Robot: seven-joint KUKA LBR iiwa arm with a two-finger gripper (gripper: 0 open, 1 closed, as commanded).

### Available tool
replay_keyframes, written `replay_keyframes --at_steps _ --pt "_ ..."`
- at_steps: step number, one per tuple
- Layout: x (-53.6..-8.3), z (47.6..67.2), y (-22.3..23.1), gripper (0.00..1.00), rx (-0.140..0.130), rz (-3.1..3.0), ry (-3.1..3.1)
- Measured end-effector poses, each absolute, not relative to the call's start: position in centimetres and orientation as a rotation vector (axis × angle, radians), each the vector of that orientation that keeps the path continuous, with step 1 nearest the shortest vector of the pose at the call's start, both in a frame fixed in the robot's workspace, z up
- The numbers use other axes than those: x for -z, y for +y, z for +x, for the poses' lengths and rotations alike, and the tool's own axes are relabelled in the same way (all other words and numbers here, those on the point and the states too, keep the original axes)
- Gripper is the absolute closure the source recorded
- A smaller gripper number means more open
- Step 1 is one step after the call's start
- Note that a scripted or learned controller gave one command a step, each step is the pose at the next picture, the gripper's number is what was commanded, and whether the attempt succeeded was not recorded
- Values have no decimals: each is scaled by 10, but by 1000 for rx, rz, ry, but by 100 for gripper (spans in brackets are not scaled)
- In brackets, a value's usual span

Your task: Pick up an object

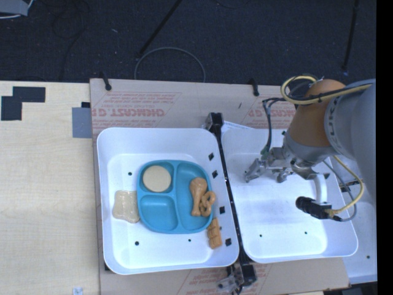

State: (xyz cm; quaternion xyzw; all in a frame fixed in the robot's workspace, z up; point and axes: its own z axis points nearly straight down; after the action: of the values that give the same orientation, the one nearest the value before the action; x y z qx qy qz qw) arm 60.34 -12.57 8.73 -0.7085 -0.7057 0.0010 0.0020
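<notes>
At the near edge of your left bin (116,251), a small brown food piece (214,233) lies just beside the blue divided tray (161,217). The tray holds a round cracker (156,178) and a pretzel-like piece (201,196); a pale slice (126,206) touches its left rim. Farther right, your gripper (265,168) hangs over the right bin (288,241), fingers spread, pinching nothing.

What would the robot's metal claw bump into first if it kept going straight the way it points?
Probably the bare floor of the right shallow white bin: the gripper points down and leftward, over that bin. Its height is unclear from this slanted view.
</notes>
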Motion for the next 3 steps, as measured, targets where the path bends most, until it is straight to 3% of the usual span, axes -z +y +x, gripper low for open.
replay_keyframes --at_steps 1,3 --pt "-97 603 -127 100 -5 -2227 -2209" --pt "-202 595 -133 100 3 -2223 -2224"
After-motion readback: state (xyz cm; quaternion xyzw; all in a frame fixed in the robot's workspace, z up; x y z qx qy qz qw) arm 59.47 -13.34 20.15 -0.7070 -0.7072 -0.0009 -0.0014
